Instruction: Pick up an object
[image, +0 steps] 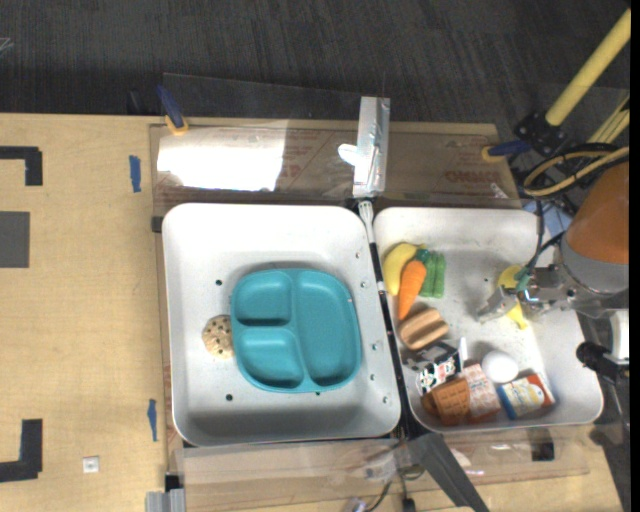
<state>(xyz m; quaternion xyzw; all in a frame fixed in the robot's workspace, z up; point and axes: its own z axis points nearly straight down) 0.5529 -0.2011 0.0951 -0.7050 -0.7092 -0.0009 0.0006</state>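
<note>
Gripper (500, 298): in right bin (470, 235), finger state indeterminate. Nearest object: white egg (499, 366), just below it; carrot (411, 286) farther left.

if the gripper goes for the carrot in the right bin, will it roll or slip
The carrot looks smooth and tapered, so it may slip toward its thin end. Wedged between the banana and a green piece, it probably won't roll far.

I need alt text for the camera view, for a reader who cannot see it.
A grey robot arm reaches from the right into the right white bin, which holds toy food, including an orange carrot. The left white bin holds a teal divided plate and a cookie.
</note>
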